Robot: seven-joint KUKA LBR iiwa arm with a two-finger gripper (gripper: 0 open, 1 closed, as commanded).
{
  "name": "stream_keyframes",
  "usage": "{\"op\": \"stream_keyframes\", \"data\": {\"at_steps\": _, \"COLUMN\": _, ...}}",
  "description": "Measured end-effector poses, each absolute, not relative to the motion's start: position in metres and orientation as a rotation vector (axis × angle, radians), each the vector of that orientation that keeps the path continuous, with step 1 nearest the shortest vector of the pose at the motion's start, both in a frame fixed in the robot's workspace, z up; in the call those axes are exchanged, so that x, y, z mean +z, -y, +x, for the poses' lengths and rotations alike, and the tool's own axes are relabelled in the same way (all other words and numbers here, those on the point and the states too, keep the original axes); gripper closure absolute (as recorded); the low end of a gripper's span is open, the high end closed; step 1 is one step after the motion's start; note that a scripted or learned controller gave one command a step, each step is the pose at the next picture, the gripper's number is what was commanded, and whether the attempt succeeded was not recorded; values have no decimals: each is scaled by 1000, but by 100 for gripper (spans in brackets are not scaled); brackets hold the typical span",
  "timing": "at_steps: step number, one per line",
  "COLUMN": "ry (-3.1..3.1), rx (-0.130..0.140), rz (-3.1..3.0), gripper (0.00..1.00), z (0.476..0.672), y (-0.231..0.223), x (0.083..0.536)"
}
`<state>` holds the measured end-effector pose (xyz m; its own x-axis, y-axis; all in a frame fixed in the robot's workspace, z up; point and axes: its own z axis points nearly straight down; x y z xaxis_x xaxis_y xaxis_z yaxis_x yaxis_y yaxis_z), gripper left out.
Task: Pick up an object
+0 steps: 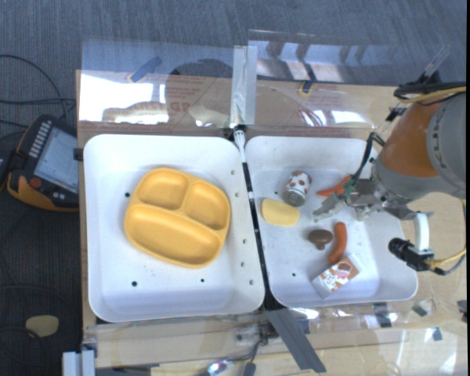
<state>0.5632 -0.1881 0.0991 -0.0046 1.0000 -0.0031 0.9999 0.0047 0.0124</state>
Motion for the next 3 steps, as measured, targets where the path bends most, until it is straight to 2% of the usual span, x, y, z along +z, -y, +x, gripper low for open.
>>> {"op": "stream_keyframes", "data": {"at_steps": 1, "ry": -2210, "rx": 6, "rz": 2212, "gripper": 0, "z": 524, "y": 162, "x": 90}}
{"op": "stream_keyframes", "data": {"at_steps": 2, "ry": -2210, "rx": 10, "rz": 2213, "gripper": 100, "z": 525, "y": 161, "x": 99}}
{"op": "stream_keyframes", "data": {"at_steps": 3, "ry": -2223, "rx": -4, "rz": 2218, "gripper": 100, "z": 645, "y": 85, "x": 184}}
